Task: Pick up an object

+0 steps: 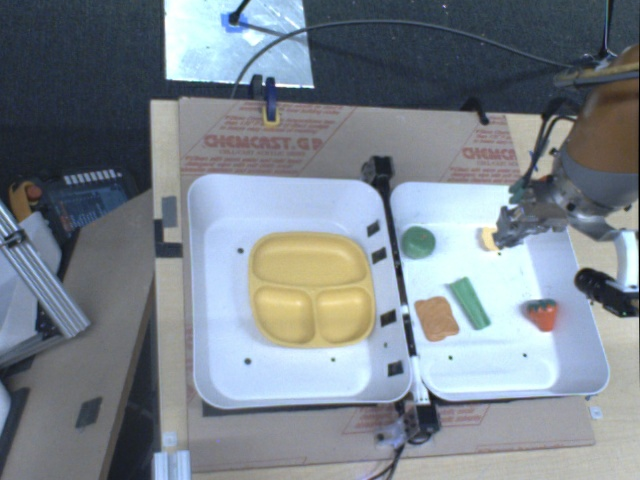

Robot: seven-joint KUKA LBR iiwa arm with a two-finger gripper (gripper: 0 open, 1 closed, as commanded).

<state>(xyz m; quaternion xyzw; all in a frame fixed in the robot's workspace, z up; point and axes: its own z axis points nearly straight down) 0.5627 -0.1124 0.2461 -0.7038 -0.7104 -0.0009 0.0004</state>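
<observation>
Underneath, a printed cardboard sheet (300, 138) lies beneath both white bins (215, 268).

Two white bins are sitting side by side on one tabletop (165, 268): a left bin (215, 298) and a right bin (560, 368). One yellow tray (305, 288) with three compartments is lying in the left bin. Five small items are lying in the right bin: one green ball (418, 241), one green block (468, 302), one orange-brown slice (437, 318), one red-orange piece (542, 314), and one small yellow piece (488, 238), partly hidden. One arm (600, 143) is reaching in, carrying one end effector (507, 232).
</observation>
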